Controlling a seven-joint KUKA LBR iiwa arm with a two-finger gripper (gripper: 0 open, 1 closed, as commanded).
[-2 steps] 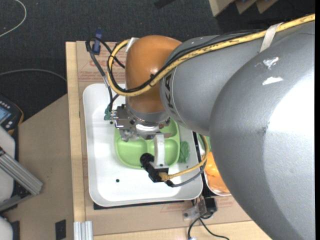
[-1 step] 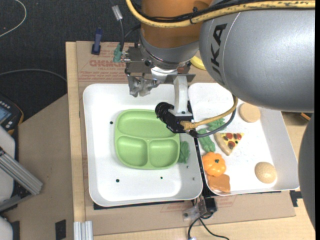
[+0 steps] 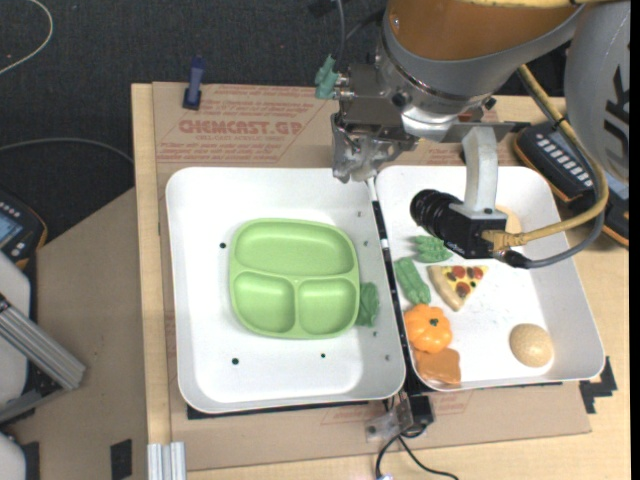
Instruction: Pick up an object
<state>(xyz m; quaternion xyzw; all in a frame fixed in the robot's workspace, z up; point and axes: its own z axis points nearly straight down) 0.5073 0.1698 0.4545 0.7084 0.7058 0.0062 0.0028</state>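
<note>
Hand [image 3: 358,163] raised (apparently pointing down)

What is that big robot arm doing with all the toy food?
The robot arm's gripper is hanging over the far edge where the two white bins meet, and it isn't holding anything. The left bin has a green divided plate in it. The right bin has toy food: a pizza slice, an orange pumpkin, a tan bread roll and some green pieces. Nothing has been picked up.
</note>
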